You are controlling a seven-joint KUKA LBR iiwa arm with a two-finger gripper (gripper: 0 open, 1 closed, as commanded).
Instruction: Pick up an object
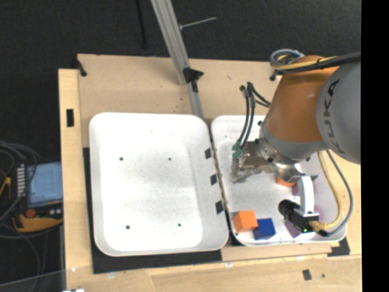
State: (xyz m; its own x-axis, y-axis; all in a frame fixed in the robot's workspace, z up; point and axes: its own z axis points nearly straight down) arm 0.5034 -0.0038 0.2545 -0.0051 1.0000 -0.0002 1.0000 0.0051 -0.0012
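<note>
The table [140, 84] carries two white bins, and the grey and orange arm [304, 111] leans low over the right bin [226, 126]. Its pincer [248, 166] sits near that bin's left wall, whether apart or together I cannot tell. Nothing looks lifted: the orange block [245, 220] and blue block [265, 228] lie touching at the near edge, while the arm hides an orange-and-white item.

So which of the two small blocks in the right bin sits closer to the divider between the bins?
The orange block. It sits to the left of the blue block, touching it, so it is nearer the divider.
</note>
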